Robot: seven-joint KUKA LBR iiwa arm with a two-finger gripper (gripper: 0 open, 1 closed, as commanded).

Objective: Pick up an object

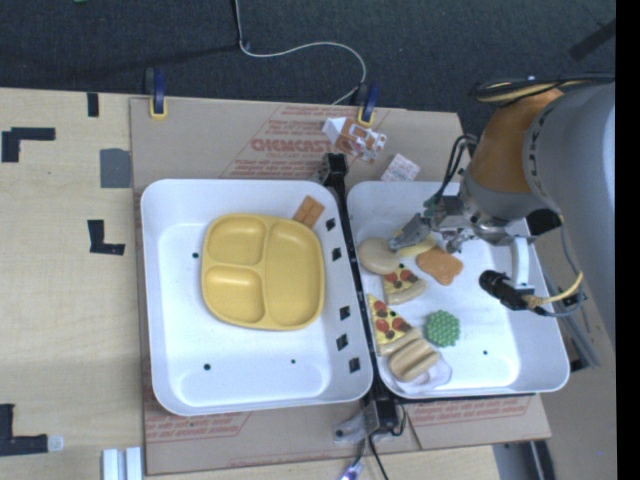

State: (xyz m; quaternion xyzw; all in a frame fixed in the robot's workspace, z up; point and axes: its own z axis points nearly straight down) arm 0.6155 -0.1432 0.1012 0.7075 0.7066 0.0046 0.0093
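The gripper [420, 234] hangs low over the right bin [540, 373], its fingers [405, 239] apparently apart and clamped on nothing, tips just above a tan bread-like toy [378, 257] and beside an orange nugget-like piece [439, 265]. Pizza slices [400, 286], a green knobbly toy [441, 328] and a hot-dog bun [411, 358] lie nearer the bin's front. A yellow divided plate [264, 270] sits in the left bin [170, 368]. The arm appears to be at the approach step; the next move would call for descending squarely and closing on one piece.
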